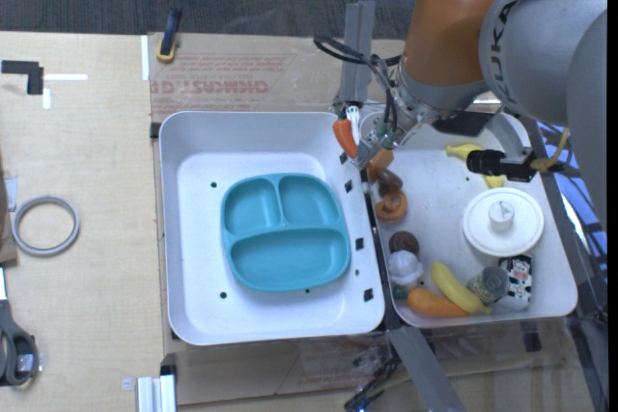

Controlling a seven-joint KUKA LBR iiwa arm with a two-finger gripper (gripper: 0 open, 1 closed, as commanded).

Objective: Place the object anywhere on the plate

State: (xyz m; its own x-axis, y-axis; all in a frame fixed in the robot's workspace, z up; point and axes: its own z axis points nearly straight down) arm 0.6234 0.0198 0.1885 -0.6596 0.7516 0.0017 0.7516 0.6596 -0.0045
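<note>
The pale wooden bench (77, 140) carries two shallow white plastic bins side by side: the left bin (183, 236) near the centre, the right bin (439, 183) at three o'clock, touching it. A brown cardboard sheet (241, 77) lies under them toward twelve o'clock. At nine o'clock lies a grey tape ring (42, 225); at seven o'clock, scissors (17, 354).

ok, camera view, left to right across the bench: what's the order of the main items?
Roll of tape → blue divided plate in the left bin → brown donut-like piece → banana → white lidded pot in the right bin. The tool hangs over the seam between the bins.
</note>
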